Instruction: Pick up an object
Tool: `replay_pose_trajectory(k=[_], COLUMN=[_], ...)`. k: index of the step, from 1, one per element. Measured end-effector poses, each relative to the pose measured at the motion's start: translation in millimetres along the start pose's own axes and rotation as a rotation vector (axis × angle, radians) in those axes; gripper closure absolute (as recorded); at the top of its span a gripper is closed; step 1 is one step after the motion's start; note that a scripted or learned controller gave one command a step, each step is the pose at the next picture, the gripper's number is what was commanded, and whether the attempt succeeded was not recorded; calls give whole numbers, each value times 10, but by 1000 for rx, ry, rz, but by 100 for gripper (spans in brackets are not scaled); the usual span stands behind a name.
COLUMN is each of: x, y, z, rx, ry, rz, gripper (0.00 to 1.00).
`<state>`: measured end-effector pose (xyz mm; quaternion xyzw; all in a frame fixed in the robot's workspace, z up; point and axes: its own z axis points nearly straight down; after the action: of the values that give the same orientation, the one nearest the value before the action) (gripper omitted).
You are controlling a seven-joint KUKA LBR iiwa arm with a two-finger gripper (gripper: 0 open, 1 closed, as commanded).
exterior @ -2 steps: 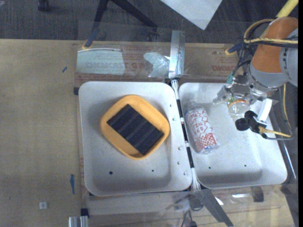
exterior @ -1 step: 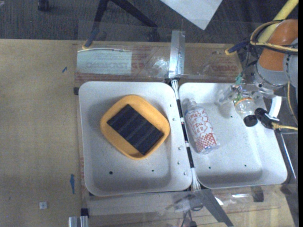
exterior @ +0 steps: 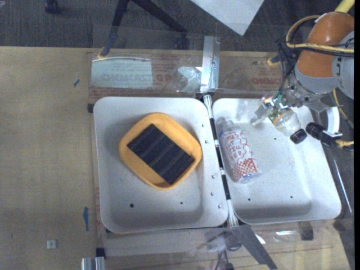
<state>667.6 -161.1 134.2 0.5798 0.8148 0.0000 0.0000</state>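
the gripper (exterior: 274,110) hovers at the right bin's (exterior: 292,204) far edge, finger state i cannot tell, while the bottle (exterior: 238,151) lies along that bin's left wall, so it should centre over the bottle's middle before descending.

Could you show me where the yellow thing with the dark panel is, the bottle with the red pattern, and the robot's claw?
yellow object (exterior: 160,151), camera view, on its dark ridged panel.
bottle (exterior: 239,150), camera view, on its red-and-white label.
gripper (exterior: 274,111), camera view, at its tip above the right bin.
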Motion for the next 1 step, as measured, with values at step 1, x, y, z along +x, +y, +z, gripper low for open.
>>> replay_pose_trajectory(k=[1], x=[205], y=[-53], z=[120], rx=[1], ry=[0], rz=[-17], gripper=[0])
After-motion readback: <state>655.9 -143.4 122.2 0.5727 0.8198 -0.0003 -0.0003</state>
